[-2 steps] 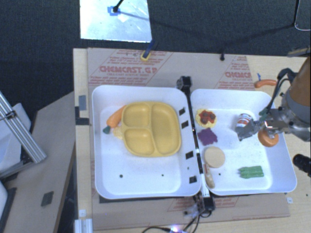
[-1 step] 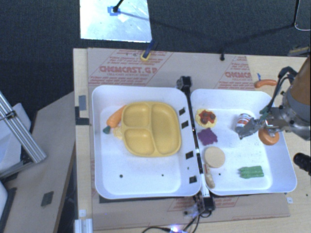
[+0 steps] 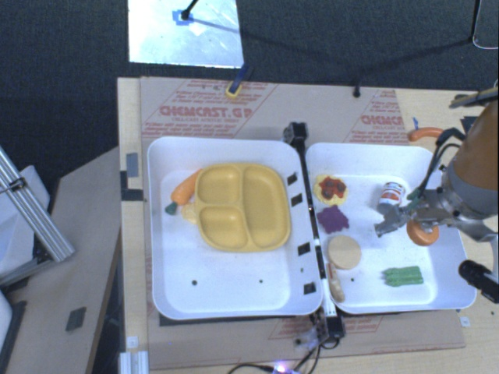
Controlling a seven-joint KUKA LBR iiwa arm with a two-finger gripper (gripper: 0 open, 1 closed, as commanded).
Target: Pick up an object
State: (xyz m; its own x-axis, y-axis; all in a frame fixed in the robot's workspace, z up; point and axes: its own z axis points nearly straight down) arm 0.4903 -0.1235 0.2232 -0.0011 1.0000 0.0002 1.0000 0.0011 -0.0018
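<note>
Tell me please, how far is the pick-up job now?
Done: the arm has reached over the right bin. In hand: nothing visibly; the gripper sits beside the small can. Left: grasping and lifting an object; the green toy and purple toy lie untouched.

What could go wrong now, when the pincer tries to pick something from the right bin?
1. The pincer sits close to the small can and an orange piece, so it might knock one aside rather than catch it.
2. The purple item, tan disc and pizza toy lie near the divider, which may block a grasp there.
</note>
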